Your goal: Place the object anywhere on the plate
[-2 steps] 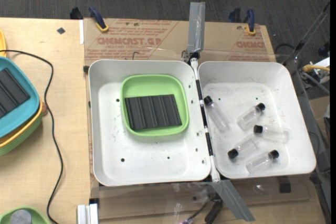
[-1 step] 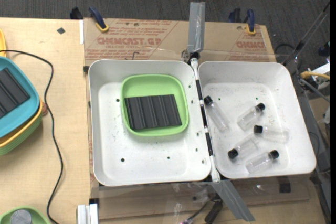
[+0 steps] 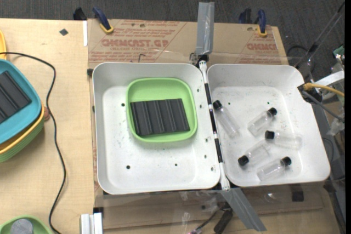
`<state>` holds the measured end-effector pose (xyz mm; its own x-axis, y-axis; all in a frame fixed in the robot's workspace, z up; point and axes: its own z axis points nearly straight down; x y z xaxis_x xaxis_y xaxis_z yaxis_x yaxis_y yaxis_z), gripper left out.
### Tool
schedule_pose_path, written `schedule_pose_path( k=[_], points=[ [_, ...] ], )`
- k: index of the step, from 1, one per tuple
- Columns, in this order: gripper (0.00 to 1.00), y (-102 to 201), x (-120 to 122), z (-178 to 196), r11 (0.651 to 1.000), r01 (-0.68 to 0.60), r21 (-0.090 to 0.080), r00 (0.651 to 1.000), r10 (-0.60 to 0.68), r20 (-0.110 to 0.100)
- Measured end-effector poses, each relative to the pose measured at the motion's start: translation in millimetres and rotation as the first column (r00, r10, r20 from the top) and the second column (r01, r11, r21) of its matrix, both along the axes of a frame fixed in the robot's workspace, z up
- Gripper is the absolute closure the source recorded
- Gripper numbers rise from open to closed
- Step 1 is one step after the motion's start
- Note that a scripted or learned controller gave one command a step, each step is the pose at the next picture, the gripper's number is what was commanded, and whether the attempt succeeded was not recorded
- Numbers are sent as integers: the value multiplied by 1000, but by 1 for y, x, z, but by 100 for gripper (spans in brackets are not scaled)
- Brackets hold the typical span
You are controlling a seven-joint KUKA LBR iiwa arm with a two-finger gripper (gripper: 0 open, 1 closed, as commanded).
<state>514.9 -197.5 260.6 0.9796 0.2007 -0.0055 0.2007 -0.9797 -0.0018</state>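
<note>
Task not begun: plate (image 3: 160, 91) carries only its dark ribbed insert (image 3: 159, 117).
Five clear vials with black caps lie scattered in the right bin (image 3: 307, 172), nearest one (image 3: 225, 117) just beside the divider; none lifted. Green plate sits in the left bin (image 3: 109, 167). Hand's state: cannot tell.

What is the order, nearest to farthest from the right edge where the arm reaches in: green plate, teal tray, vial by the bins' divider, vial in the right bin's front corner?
1. Front-corner vial, low in the right bin, farthest right.
2. Divider vial, at the right bin's left side.
3. Green plate, in the left bin.
4. Teal tray, at the bench's far left.
</note>
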Motion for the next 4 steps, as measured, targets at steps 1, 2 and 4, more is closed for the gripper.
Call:
schedule_pose_path(
  k=[1, 2, 4],
  points=[
    [0, 12, -19, 9, 1000, 4, 1, 1000, -4, 0],
    [0, 22, -38, 9, 1000, 5, 0, 1000, -5, 0],
    [0, -7, -38, -17, 1000, 5, 0, 1000, -5, -1]
  ],
)
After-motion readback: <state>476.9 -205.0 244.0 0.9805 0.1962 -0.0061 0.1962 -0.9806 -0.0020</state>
